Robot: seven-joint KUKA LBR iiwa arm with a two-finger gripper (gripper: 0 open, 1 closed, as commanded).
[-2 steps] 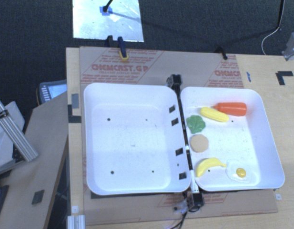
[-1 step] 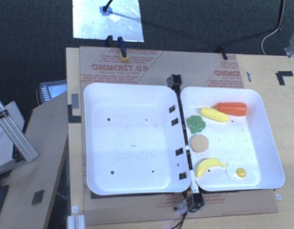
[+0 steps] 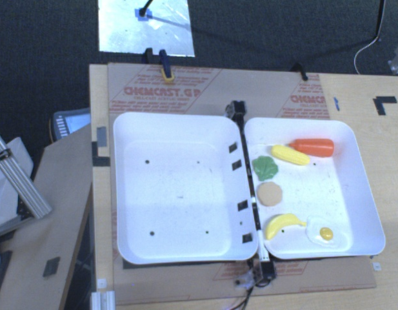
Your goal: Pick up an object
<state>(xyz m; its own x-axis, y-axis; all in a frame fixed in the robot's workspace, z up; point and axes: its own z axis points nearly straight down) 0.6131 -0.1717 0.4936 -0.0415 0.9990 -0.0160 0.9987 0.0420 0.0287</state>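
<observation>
1. Crowding is the main risk: the carrot and the corn lie touching, so a descent on either could shove both and grip neither.
2. The flat cookie and the fried egg lie low and may slip a pinch. The banana lies close to the bin wall.
3. All the pickable toys lie in the right bin, on the side the claw reaches in from.
4. Whether the claw is spread or pressed together, I cannot tell.
</observation>
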